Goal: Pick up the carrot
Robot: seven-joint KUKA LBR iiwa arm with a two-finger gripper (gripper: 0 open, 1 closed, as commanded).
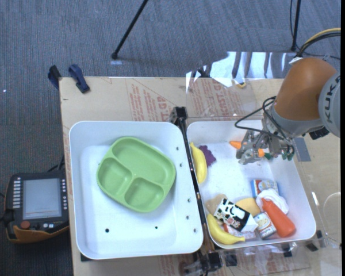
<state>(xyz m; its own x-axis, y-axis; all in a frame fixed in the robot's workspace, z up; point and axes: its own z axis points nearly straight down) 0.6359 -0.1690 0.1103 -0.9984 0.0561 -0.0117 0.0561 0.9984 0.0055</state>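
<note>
The carrot (236,145) lies near the back of the right bin (303,184). Its orange tip pokes out to the left of my gripper (254,154), and a bit of orange and green shows on the gripper's right side. The gripper hangs low, directly over the carrot's middle and hides it. Whether the carrot is between the jaws or just beneath them is hidden by the wrist.
The right bin also holds a banana (199,163) and purple grapes (207,154) by its left wall. At its front lie a second banana (223,232), a cow-patterned item (230,210), a red bottle (279,221) and a small carton (264,186). The left bin (86,223) holds a green divided plate (137,174).
</note>
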